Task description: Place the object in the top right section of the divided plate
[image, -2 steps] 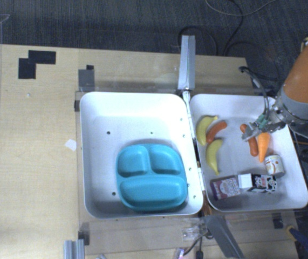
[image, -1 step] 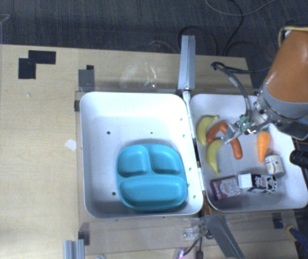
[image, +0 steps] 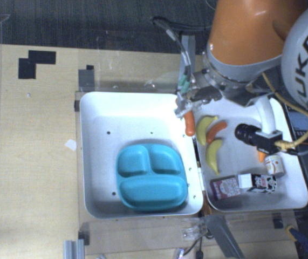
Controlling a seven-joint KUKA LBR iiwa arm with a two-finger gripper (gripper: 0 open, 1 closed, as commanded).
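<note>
Two white bins sit side by side on the tabletop (image: 35, 144). The left bin (image: 97, 117) holds a blue divided plate (image: 151, 177), lying toward the bin's near side; all three of its sections are bare. The claw (image: 187, 106) hangs over the wall shared by the bins, beyond the plate and to its right. An orange sausage-shaped object (image: 189, 125) hangs upright directly beneath the claw's tip, seemingly pinched there, though the fingers themselves are too blurred to judge. In the right bin (image: 299, 196), farther right of the plate, lie two yellow bananas (image: 212, 155), a second orange piece (image: 216, 130), a dark carton (image: 226, 188) and a small milk carton (image: 261, 182).
</note>
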